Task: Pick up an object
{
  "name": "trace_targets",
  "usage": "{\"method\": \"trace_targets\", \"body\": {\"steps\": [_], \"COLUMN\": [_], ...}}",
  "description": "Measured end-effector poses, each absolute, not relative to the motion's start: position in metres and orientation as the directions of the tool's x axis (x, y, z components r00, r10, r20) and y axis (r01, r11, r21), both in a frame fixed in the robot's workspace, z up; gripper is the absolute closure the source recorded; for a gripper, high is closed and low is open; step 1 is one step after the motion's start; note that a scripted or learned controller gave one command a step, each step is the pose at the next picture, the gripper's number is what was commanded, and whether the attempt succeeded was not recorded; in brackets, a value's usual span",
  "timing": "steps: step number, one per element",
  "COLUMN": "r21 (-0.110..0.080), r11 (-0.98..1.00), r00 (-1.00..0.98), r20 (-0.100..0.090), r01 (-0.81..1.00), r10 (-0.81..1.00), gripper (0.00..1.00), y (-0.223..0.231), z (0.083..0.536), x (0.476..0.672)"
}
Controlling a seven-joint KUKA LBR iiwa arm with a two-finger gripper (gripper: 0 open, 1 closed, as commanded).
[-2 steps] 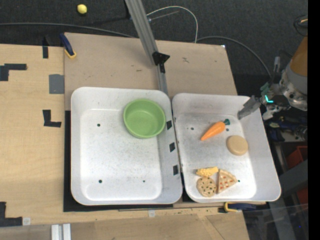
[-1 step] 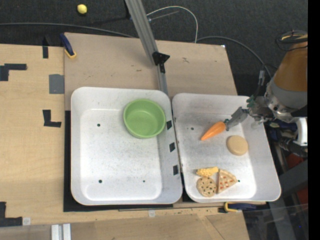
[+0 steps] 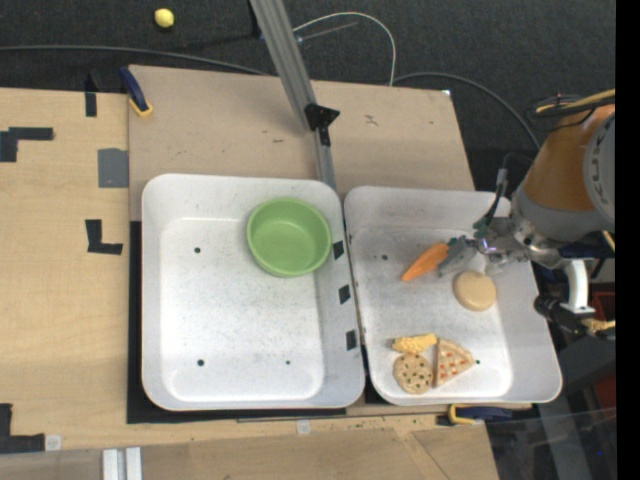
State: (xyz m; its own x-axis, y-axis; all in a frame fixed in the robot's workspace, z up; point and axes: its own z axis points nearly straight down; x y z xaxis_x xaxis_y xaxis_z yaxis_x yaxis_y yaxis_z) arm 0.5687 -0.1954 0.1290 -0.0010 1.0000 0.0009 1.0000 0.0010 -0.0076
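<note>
Nearest, toy biscuits [image 3: 430, 361] are noted at the right bin's [image 3: 530, 368] front edge, a tan disc [image 3: 474, 291] behind them. Beyond, the claw [image 3: 462, 251] is seen low at the carrot's [image 3: 425, 261] thick end; spread or pressed together cannot be told. The carrot should be confirmed seated between the tips before lifting.

A yellow ball [image 3: 164, 17] lies on the dark floor at the upper left of the frame. A grey metal pole [image 3: 285, 53] runs from the top edge down to the middle, where the two bins meet. Thin cables [image 3: 345, 20] curve over the floor near the pole. A blue and yellow clamp [image 3: 135, 91] sits at the upper left corner of the wooden board [image 3: 220, 128]. Black tape marks [image 3: 98, 236] lie along the left side.
</note>
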Motion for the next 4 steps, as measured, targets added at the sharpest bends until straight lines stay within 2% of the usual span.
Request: {"method": "trace_targets", "body": {"steps": [1,2,3,4], "r21": [0.010,0.012,0.003,0.005], "r11": [0.001,0.003,0.000,0.001], "r00": [-0.001,-0.003,0.000,-0.001], "r20": [-0.008,-0.006,-0.001,-0.002], "r01": [1.000,1.000,1.000,1.000], "r10": [1.000,1.000,1.000,1.000], "gripper": [0.00,1.00,1.00,1.00], "y": [-0.198,-0.196,-0.200,-0.200], "z": [0.094,0.106,0.161,0.221], "x": [0.572,0.573,0.565,0.558]}}
